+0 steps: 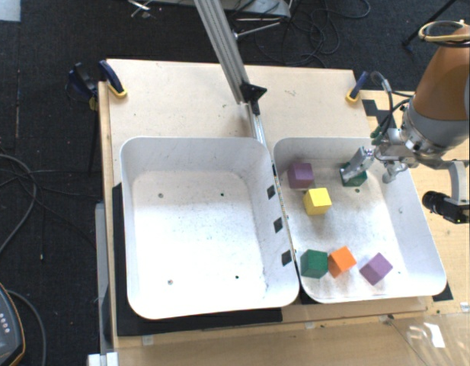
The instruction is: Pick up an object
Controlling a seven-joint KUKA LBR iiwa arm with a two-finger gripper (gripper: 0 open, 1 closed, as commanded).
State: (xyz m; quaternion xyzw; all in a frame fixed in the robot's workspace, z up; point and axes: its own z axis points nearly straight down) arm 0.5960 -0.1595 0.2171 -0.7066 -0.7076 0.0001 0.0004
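My gripper hangs over the far part of the right bin, its two fingers spread apart and open. A small dark green block lies at the tip of the left finger, beside it rather than between the two fingers. To its left in the same bin are a purple block and a yellow block. A green cube, an orange block and a second purple block sit in a row near the bin's front wall.
The left bin adjoins the right one along a shared wall with black clips. A slanted metal rail reaches from the back to the bins' junction. Yellow-tipped clamps grip the board's far corners.
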